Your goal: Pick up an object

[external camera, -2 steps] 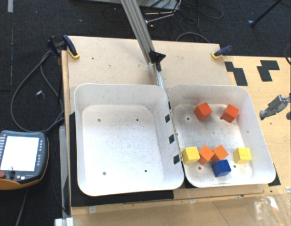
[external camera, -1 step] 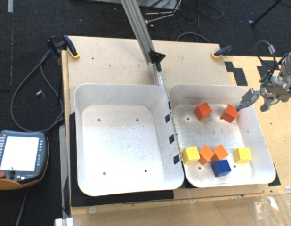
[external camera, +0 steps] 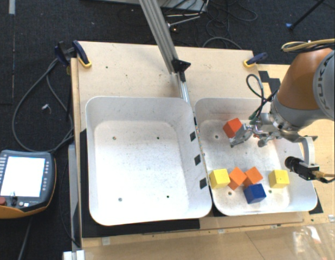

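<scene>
One orange cube [external camera: 232,128] sat just left of the gripper [external camera: 244,135], touching or nearly so; whether the jaws were open or closed could not be told.

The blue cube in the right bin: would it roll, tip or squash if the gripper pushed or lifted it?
The blue cube looks rigid with flat faces, so it would probably slide, not roll. It sits against an orange cube, so a push would likely shift that too. Its squat shape suggests little tipping.
</scene>
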`<state>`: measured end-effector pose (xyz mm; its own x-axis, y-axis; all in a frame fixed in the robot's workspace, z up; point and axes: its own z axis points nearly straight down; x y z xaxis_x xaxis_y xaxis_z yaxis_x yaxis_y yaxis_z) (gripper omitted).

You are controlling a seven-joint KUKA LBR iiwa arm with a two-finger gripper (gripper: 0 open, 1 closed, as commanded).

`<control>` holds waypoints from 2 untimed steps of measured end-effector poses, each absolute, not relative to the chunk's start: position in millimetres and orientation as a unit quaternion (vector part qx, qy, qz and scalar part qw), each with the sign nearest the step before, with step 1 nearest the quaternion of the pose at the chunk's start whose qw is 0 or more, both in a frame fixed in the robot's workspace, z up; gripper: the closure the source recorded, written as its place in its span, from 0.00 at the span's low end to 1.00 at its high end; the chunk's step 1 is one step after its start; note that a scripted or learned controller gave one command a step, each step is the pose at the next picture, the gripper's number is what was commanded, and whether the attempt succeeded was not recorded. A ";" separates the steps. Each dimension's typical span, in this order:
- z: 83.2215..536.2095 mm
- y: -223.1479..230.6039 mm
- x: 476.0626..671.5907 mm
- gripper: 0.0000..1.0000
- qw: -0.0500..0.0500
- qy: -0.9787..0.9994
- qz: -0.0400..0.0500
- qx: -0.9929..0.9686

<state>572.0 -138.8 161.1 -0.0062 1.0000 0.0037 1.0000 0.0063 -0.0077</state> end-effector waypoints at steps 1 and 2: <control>132.9 -183.2 561.6 0.00 0.001 -0.706 0.001 -0.709; 127.5 -203.2 584.5 0.00 -0.002 -0.707 0.000 -0.707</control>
<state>584.5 -203.2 127.5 0.0011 1.0000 -0.0021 1.0000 -0.0011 0.0029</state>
